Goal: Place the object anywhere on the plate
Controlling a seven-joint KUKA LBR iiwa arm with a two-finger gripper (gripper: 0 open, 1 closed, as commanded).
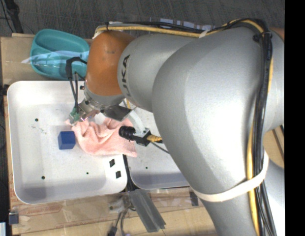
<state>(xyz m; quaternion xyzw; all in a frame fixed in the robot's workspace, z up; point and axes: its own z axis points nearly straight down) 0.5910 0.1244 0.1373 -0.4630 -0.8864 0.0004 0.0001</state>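
Grey arm (201, 107) looms closest, reaching from the right; in the left bin (24, 181) a blue cube (66, 140) sits just beside a crumpled pink cloth (101, 139); the gripper (86, 113) hangs over the cloth's upper edge, its grip impossible to tell.

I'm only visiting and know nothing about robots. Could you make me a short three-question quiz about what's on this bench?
1. True or false: the blue block lies in the left bin.
2. What lies right beside the block? A) a pink cloth B) a spoon C) a cup
3. What colour is the band above the arm's wrist?

Key:
1. True.
2. A, the pink cloth, bunched up below the arm's wrist.
3. Orange.
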